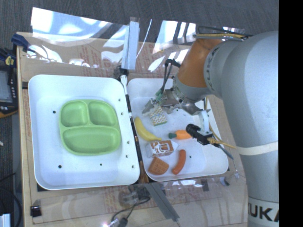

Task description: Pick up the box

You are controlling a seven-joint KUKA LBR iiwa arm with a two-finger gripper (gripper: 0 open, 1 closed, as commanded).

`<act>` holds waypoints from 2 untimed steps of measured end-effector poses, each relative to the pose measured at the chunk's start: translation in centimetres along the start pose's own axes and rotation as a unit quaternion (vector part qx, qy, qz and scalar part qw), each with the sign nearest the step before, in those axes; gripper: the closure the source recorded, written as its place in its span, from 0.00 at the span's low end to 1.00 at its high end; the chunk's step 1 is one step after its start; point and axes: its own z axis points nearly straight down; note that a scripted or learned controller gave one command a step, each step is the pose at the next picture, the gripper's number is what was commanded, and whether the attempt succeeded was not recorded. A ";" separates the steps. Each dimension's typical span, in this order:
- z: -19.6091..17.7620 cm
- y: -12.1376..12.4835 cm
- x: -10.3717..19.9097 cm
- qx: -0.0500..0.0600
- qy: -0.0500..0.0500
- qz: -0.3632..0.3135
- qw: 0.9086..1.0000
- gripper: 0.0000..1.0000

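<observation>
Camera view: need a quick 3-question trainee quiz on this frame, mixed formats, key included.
1. True or false: the green divided plate sits in the same bin as the banana.
2. Multiple choice. Nearest the box on its lower side is: A) the waffle B) the carrot C) the green divided plate.
3. Fill in: the sausage lies in the ___ bin.

Key: 1 false; 2 A; 3 right. The gripper hovers over that bin's upper part, away from the box.
</observation>
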 end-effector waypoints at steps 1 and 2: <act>-1.0 0.0 0.0 -0.001 -0.001 -0.001 1.000 1.00; -1.0 0.0 0.0 -0.001 -0.001 -0.001 1.000 0.00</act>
